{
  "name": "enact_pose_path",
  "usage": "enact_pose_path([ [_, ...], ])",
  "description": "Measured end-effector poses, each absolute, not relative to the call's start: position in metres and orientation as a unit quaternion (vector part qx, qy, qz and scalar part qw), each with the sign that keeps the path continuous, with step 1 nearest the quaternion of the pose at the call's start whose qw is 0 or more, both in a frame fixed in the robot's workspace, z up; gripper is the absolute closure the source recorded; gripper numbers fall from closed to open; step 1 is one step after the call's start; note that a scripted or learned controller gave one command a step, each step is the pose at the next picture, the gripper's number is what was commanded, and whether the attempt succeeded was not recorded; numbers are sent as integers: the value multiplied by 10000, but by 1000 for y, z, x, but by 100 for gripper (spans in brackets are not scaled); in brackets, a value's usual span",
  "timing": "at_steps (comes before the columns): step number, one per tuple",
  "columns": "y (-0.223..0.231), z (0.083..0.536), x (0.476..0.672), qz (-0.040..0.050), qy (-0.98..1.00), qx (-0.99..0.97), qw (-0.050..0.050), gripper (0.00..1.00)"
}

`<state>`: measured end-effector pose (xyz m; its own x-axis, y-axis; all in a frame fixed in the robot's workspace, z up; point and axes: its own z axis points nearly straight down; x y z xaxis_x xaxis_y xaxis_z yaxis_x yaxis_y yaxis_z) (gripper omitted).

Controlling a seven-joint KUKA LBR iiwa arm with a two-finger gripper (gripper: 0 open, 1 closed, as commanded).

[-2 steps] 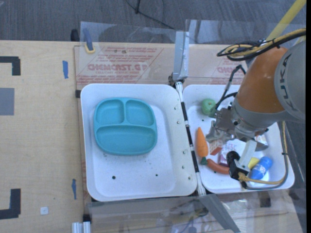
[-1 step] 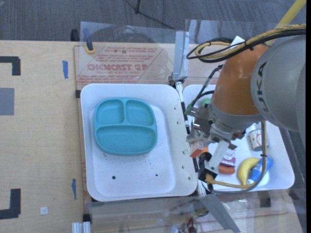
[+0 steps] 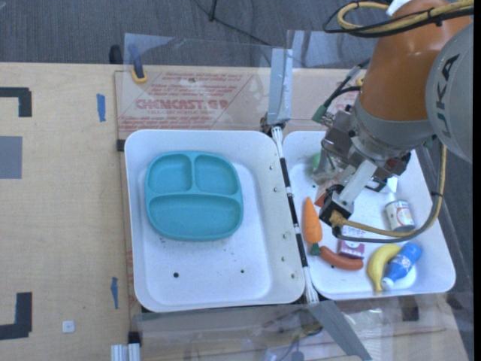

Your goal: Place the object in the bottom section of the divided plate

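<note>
A teal divided plate (image 3: 194,195) lies in the left bin (image 3: 255,269); its large bottom section is bare, as are the two smaller sections at the top. My gripper (image 3: 329,173) hangs low over the upper left part of the right bin (image 3: 436,277), largely covered by the wrist. Just below it lie an orange carrot (image 3: 312,220) and a red sausage (image 3: 340,259). Whether anything sits in the gripper is hidden.
The right bin also holds a banana (image 3: 378,265), a blue bottle (image 3: 399,265), a small white jar (image 3: 399,214), a pink packet (image 3: 351,234) and something green (image 3: 317,159) by the gripper. A raised divider (image 3: 291,209) separates the bins.
</note>
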<state>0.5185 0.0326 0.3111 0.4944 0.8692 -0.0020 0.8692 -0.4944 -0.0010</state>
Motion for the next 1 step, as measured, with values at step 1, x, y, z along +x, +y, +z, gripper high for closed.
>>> enact_pose_path([
  [1, 39, 250, 532, -18, 5602, 8284, -12, 100],
])
